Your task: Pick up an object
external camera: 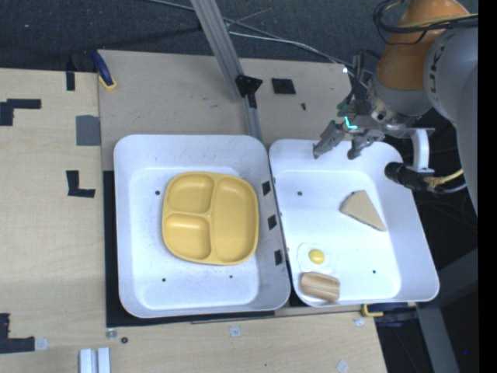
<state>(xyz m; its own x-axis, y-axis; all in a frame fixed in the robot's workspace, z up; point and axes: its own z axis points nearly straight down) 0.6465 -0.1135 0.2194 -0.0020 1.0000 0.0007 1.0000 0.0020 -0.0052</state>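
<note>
My gripper (340,148) hangs over the far edge of the right bin (404,286), fingers spread apart with nothing between them. In that bin lie a tan wedge-shaped slice (363,209) toward the right, a fried egg (316,257) near the front left, and a brown bread roll (319,286) at the front edge just below the egg. The gripper is well behind all three, closest to the wedge. A yellow divided plate (210,217) rests in the middle of the left bin (136,208).
A grey metal pole (221,45) slants up from between the bins at the back. Black divider clips (272,222) sit on the wall between the bins. Wooden bench with black tape marks (76,183) surrounds the bins.
</note>
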